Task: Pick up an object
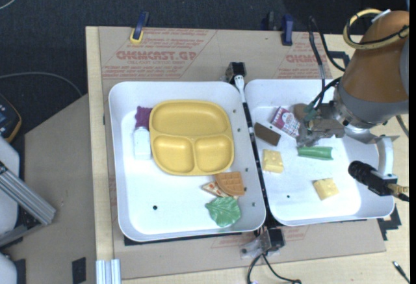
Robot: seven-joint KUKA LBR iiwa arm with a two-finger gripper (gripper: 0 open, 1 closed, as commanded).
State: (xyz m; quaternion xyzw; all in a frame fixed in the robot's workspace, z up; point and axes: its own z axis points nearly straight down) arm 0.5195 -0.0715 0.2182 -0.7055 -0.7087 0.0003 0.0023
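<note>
Orange-banded and grey, the arm [377,75] rises closest to the lens on the right, and its gripper [313,128] hangs low over the right bin [364,211]. Whether the gripper is clenched or released cannot be told from this angle, and nothing is seen held in it.

Just below the gripper lies a green piece [315,153], flat on the bin floor. A red-and-white packet [283,120] sits just left of the gripper, with a brown block [267,134] beside it. Further out are a pale yellow cube [273,161] and, well apart, a second yellow cube [325,188].

Across the divide, the left bin [130,205] bears a yellow divided plate [192,135]. A purple item [143,115] and a white bottle [141,143] lie at its left edge. A brown waffle [230,182] and a green leaf [224,210] lie below it.
</note>
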